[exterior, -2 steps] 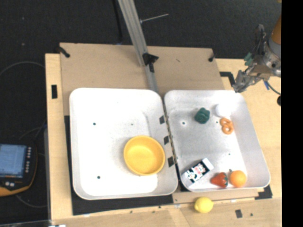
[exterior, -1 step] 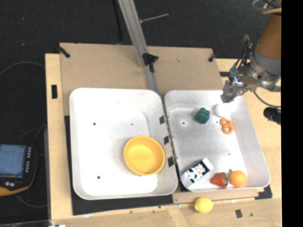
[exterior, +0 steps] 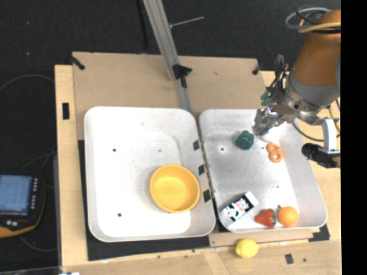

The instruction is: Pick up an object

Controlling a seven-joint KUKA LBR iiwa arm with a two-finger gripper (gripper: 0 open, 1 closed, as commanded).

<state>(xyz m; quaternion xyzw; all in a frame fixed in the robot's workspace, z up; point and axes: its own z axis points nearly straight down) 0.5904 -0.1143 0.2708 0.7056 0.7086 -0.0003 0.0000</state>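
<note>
**Green piece nearest the gripper as the arm hangs over the right bin**

Yellow catches the eye first: one yellow bowl (exterior: 175, 188) sits alone in the left bin (exterior: 109, 130), low and toward the divider. Crossing into the right bin (exterior: 229, 122), there is one black-and-white carton (exterior: 239, 206) lying flat near the front edge, then one small green object (exterior: 245, 140) up near the back, one red piece (exterior: 265, 217) touching one orange fruit (exterior: 287, 216) in the front corner, and one little orange ring-shaped thing (exterior: 275, 152) to the right of the green one. One yellow lemon (exterior: 246, 248) lies outside the bins on the bench (exterior: 114, 85), just in front of the right bin. That makes five things in the right bin, one in the left, one loose.

Over at the right the gripper (exterior: 262, 125) hangs above the back of the right bin, just beside the green object and up to its right. From where I stand I cannot tell how its tips are set, and nothing shows held there.

The green piece looks the likeliest pick, being closest. To do it well, I would say the arm should shift a little left and forward so it is centred over the piece before it drops, then come straight down. The orange ring is near enough to be nudged if the descent drifts right.
</note>
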